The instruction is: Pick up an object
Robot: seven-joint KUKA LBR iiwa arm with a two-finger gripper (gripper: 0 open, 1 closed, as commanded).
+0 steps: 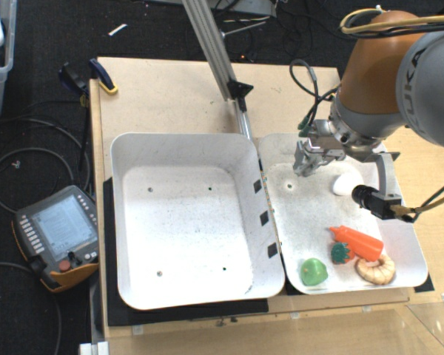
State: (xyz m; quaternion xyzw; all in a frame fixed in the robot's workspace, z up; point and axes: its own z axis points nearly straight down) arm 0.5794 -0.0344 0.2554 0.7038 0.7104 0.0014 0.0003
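Reading "KUKA" sideways on the grey arm (429, 72) above the claw (308, 161).

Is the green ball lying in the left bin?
No. The green ball lies in the right bin, near its front edge, beside the carrot.

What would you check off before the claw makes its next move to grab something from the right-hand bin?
1. Things to grab in the right bin: ok. Green ball, orange carrot, tan ring and white object lie there.
2. Claw over that bin: ok, at its far end.
3. Claw carrying nothing: ok, nothing shows between its tips.
4. Claw open enough: cannot tell.
5. Carrot standing free: not ok, it touches the ring and a small green piece.
6. Ball standing free: ok.
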